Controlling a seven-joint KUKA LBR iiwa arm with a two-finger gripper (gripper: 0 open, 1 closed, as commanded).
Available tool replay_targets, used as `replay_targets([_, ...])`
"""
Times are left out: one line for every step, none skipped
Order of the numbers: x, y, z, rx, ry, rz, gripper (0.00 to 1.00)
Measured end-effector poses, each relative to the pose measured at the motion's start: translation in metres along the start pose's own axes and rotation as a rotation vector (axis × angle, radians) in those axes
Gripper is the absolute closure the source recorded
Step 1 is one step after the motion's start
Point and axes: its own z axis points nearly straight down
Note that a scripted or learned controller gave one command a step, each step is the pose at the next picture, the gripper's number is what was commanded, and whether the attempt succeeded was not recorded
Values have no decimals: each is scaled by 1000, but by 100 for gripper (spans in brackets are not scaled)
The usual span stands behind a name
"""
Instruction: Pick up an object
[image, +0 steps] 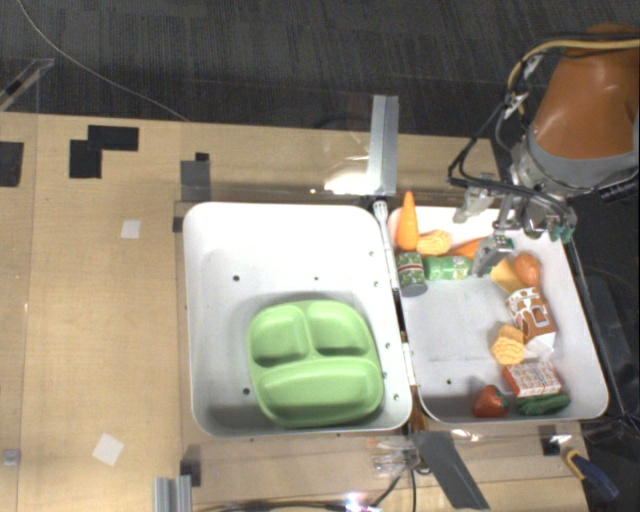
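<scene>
— Where had it got to?
— Reaching in, I'd say, nothing lifted. The left bin (205, 260) held only the green divided tray (314, 362); the right bin (592, 372) held the toy food. The arm (585, 105) hung over that bin's far corner, its gripper (493, 252) down among the pieces there.
— Holding anything?
— I couldn't tell how its jaws stood, and saw nothing between them.
— What was nearest?
— An orange piece (467, 246) lay just beside the tip, with the green can (447, 267) close below it and the carrot (406, 222) further left. Next it needed to settle squarely over one and close.
</scene>
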Motion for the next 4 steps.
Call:
replay_targets([-48,-18,143,-3,11,-181,0])
replay_targets([-51,-14,162,-2,6,-70,0])
replay_targets([20,-9,161,0,-2,-63,0])
replay_targets([11,-8,141,3,-30,-69,100])
